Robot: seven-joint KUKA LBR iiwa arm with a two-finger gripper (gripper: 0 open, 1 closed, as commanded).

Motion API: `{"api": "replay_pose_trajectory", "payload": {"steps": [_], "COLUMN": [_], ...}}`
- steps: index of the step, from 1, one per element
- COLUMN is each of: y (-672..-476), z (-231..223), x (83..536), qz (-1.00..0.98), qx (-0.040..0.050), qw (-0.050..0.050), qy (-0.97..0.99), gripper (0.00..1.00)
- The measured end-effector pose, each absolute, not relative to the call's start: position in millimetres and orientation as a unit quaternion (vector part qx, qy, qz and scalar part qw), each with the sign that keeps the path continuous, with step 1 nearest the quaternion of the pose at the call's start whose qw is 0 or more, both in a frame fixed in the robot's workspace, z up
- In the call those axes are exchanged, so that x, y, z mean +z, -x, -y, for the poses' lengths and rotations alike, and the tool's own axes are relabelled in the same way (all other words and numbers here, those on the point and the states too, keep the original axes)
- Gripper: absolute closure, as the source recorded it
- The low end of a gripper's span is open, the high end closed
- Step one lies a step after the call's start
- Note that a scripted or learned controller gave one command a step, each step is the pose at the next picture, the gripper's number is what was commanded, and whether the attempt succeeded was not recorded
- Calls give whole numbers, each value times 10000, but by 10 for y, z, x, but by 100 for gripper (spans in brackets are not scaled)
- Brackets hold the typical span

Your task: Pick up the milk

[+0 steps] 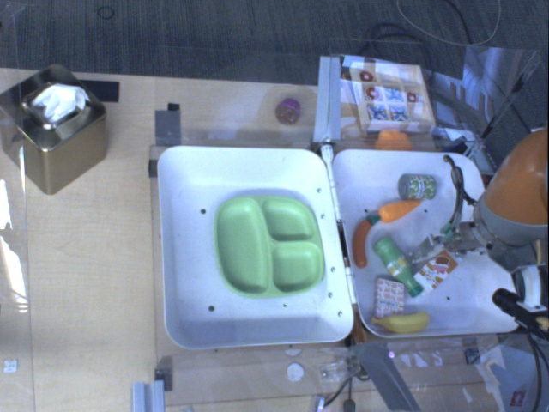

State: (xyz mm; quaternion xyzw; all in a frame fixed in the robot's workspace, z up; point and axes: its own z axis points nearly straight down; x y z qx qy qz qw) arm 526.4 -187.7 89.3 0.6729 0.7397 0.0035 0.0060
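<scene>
My end effector (439,245) sat low in the right bin (480,312), right at the milk (434,271); couldn't tell its state. To do this well I'd have centred over the carton's narrow sides before closing, avoiding the green bottle (395,264) touching it. Milk lay flat mid-bin, just below-left of me, carrot (399,211) further up.

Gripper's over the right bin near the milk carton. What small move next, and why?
Probably ease the gripper straight down onto the milk carton. It hovers just above the carton's upper end, and the green bottle lies right against the carton's left, so any sideways drift risks catching that.
</scene>
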Motion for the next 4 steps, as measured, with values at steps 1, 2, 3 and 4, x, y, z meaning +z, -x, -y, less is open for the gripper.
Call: {"api": "replay_pose_trajectory", "payload": {"steps": [1,2,3,4], "y": [-5307,-5306,-4929,-4982], "z": [1886,1886,2057,2063], "x": [1022,1022,896,1034], "qz": [-7405,-7404,-7908,-7916], "qx": [55,54,33,54], "qw": [124,122,76,153], "qy": [-6719,-6720,-6120,-6108], "gripper": [100,0,0,100]}}
